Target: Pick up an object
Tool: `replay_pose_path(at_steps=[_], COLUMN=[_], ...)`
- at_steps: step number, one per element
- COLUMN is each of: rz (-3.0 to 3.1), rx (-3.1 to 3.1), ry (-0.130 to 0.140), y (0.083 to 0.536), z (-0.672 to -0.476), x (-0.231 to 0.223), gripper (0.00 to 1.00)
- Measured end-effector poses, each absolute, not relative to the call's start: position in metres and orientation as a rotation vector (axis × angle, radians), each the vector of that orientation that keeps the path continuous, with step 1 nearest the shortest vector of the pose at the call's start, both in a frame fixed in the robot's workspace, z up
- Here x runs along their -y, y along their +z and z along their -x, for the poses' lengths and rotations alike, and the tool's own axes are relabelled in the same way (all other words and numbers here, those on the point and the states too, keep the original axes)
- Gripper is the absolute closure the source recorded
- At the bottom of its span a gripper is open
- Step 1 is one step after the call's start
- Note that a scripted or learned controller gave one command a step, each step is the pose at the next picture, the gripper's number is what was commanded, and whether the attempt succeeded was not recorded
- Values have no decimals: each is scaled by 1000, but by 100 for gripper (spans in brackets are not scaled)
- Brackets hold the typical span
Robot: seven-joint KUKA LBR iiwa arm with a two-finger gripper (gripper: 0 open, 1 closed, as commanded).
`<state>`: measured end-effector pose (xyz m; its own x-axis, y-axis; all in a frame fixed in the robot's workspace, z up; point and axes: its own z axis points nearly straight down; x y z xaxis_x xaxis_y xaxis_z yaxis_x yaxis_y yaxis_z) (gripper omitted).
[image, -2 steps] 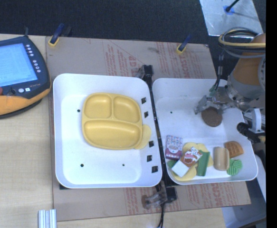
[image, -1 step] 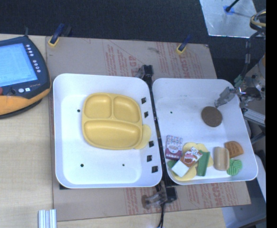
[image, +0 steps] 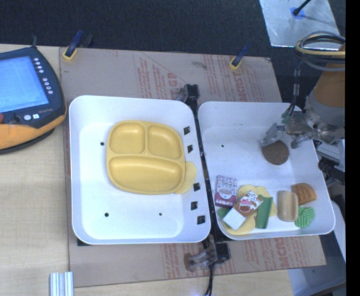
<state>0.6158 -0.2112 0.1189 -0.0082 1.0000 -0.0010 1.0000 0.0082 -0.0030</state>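
Hovering in the right white bin (image: 229,119), grey two-finger gripper (image: 280,138) spread wide above round brown disc-shaped object (image: 276,153), which sits directly beneath, not visibly clamped.

Arm comes in from the right edge, orange band (image: 329,90) visible above the wrist, wrist angled down and left. Gripper (image: 277,142) sits low at the far right of the scene, pointing down-left. Finger state not readable from this angle.
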Motion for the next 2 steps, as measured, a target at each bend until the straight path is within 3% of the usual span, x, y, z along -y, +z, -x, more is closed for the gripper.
replay_pose_path(at_steps=[1,2], rz=[2215,2223], rx=[2229,2219], ry=[5,3], y=[93,211], z=[-615,-523], x=[192,214], gripper=[0,0])
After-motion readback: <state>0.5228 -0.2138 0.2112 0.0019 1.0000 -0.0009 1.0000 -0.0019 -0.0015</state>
